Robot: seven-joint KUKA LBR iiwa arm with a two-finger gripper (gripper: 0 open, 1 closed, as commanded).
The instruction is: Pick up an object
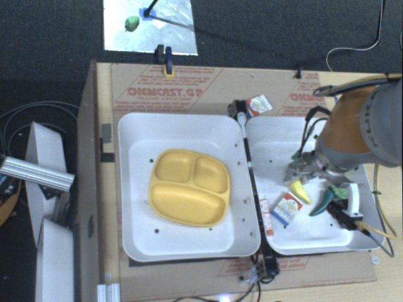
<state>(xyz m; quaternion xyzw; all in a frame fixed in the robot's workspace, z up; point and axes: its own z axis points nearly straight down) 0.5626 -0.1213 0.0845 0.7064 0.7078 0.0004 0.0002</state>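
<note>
Here the claw (301, 168), its grip unreadable, is beside a yellow piece (300, 190), green pepper (325, 201), small carton (286, 209).

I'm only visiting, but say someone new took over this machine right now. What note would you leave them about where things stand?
Gripper: low in the right bin, just above the small yellow item. No grasp can be made out.
The right bin also holds a green pepper-like piece and a small red, white and blue box.
The left bin holds a yellow divided plate.
Done: the arm has reached into the right bin.
Left: nothing looks lifted yet, so an object must be gripped and raised. The yellow item is closest.
</note>
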